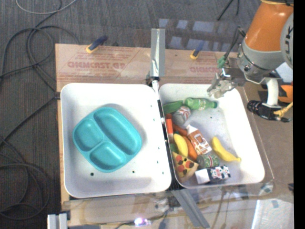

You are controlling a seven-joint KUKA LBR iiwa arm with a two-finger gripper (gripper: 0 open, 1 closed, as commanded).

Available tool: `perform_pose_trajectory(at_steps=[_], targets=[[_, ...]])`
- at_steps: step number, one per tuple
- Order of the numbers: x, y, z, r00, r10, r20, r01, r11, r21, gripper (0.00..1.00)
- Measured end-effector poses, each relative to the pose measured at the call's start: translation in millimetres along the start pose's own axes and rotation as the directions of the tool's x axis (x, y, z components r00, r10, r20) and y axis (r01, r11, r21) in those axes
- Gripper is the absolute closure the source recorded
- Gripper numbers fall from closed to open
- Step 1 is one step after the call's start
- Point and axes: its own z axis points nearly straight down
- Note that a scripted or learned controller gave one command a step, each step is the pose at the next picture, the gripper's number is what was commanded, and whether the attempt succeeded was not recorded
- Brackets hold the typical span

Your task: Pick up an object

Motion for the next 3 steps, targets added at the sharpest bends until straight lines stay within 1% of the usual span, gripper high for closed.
perform_pose_trajectory(at_steps=[2, 3], targets=[[1.4, 1.2, -16.3, 1.0, -0.004, 0.003, 0.004, 1.0, 0.005, 1.0], [96.3, 35.0, 16.2, 1.0, 0.015, 0.001, -0.015, 1.0, 0.002, 1.0]])
